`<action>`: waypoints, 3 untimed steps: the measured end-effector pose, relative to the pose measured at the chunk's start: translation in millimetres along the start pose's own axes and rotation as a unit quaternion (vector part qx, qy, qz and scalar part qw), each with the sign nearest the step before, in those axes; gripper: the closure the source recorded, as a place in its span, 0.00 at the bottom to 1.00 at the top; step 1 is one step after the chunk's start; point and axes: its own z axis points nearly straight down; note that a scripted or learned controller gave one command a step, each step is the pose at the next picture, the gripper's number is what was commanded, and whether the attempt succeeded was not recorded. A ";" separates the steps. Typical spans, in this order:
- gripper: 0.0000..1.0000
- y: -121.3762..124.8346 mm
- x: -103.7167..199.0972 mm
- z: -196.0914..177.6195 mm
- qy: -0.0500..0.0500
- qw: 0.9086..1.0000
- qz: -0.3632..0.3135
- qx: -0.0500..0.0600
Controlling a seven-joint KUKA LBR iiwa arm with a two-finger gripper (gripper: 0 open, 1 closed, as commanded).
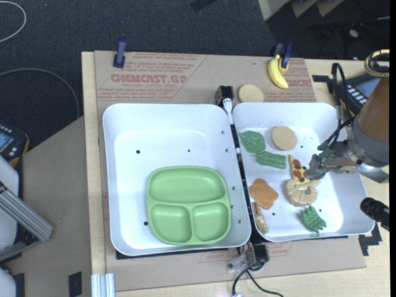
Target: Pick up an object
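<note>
Two white bins sit side by side on the table. The left bin [124,135] holds a green divided plate [187,204] in its lower half; its upper half is bare white floor. The right bin [322,113] is crowded: a green leafy piece [252,141], a tan round disc [284,138], a green pod-like piece [270,159], an orange toast-like piece [264,193], a pizza slice [297,169], a beige shell-like piece [301,193] and a dark green sprig [312,219] near the lower rim. Beyond the bins' upper edge lie a banana [277,73] and a pale round piece [250,93]. The hand [314,167] reaches in from the right edge, low over the pizza slice, just beside the beige piece. I cannot tell how far it is spread, nor whether it touches anything.
</note>
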 end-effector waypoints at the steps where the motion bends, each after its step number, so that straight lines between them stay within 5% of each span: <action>1: 1.00 -1.7 -21.8 122.4 0.003 1.000 0.000 0.007; 2: 1.00 1.7 -58.2 36.2 -0.001 1.000 0.000 0.000; 3: 1.00 67.6 -29.0 141.8 0.001 1.000 -0.004 0.001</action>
